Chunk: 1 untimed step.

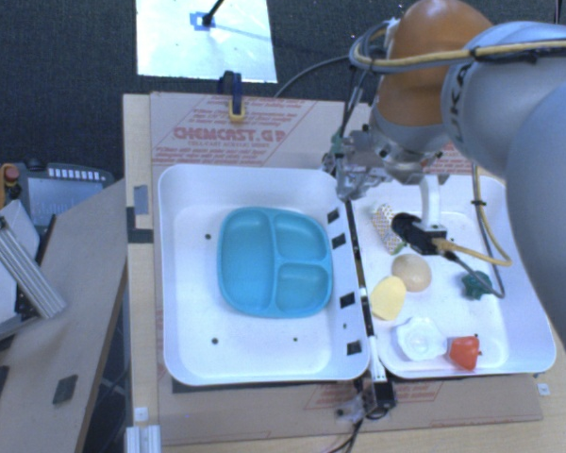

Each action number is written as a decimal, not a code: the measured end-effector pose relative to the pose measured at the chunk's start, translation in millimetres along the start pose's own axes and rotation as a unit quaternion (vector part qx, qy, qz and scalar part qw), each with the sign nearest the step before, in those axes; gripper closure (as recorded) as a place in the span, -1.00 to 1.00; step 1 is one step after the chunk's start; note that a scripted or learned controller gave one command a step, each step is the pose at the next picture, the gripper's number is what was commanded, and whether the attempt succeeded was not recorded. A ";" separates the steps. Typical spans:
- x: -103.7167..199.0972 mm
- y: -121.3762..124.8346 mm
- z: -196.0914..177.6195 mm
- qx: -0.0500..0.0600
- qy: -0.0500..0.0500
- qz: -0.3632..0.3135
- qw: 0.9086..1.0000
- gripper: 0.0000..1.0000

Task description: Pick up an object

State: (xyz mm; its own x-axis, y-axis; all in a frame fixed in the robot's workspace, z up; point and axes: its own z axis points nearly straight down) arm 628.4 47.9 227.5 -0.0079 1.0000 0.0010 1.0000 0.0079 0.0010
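Leftward, a blue tray (pixel 272 260) is seen in the left bin (pixel 184 347). Objects are crowded in the right bin (pixel 519 319): yellow piece (pixel 389 297), potato (pixel 411 272), red piece (pixel 463 351). Gripper (pixel 351 179) state cannot be told; a neighbour could be nudged on descent.

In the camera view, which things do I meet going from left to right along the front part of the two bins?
Blue divided plate → yellow piece → white cup-like item → red piece.
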 end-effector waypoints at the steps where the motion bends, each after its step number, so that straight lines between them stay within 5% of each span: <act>1: 47.7 2.9 -6.6 -0.001 0.000 -0.001 1.000 1.00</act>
